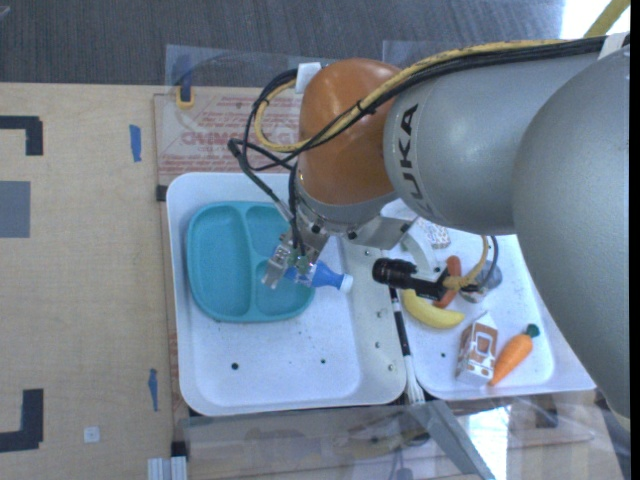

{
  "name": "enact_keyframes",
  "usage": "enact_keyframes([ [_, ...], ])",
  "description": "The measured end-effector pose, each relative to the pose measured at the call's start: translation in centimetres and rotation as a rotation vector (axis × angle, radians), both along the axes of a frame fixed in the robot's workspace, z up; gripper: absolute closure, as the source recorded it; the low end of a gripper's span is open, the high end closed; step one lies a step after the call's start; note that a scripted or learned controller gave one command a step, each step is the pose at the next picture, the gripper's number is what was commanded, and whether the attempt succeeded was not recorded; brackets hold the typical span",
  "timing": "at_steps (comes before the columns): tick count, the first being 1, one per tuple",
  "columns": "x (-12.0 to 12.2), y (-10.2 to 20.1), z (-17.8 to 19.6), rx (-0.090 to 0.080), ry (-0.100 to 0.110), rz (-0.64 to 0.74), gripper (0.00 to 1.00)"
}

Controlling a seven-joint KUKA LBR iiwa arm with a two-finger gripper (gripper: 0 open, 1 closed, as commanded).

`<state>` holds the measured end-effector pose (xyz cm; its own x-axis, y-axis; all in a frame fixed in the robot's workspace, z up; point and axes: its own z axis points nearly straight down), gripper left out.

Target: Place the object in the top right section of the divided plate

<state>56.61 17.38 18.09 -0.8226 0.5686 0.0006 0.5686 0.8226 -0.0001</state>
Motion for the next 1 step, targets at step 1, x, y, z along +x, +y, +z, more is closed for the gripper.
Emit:
enact_keyframes([
  [1, 1.53, 2.69, -5.66, 0.01, -0.021, -0.348, 1.0],
])
